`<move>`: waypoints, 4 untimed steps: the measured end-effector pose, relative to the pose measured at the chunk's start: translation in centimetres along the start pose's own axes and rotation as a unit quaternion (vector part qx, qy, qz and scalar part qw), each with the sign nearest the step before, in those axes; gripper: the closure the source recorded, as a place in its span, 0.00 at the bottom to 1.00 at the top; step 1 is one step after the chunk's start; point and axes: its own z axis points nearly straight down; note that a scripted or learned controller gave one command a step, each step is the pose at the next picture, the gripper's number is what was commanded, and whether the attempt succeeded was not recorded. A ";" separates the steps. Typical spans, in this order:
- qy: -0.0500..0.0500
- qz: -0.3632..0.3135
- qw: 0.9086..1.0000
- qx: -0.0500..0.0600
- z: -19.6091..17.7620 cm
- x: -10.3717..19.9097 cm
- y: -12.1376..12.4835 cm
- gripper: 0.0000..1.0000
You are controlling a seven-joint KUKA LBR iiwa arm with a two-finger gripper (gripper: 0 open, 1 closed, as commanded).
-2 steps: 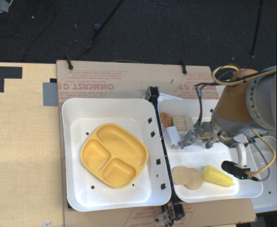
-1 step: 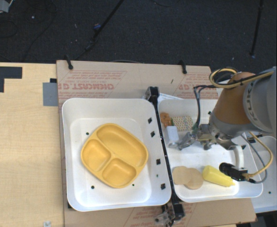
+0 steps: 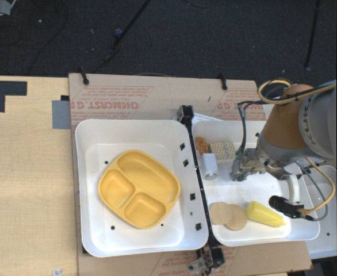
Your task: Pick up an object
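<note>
Yellow corn piece [image 3: 265,214] lies in the right bin [image 3: 306,234], below the claw [image 3: 241,170]; grip state unclear.

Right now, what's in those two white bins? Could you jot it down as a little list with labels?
left bin: yellow divided plate
right bin: yellow corn-like piece, two tan round discs, small grey cylinder, small orange item
gripper: low over the right bin, beside the cylinder
grip: cannot tell
</note>
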 end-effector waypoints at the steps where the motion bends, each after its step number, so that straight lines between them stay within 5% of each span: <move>1: -0.001 -0.003 1.000 -0.003 -5.9 -0.4 0.7 1.00; 3: -0.001 -0.003 1.000 -0.003 -14.7 -0.5 0.5 1.00; 4: 0.000 -0.004 1.000 0.000 -13.3 4.8 -0.9 1.00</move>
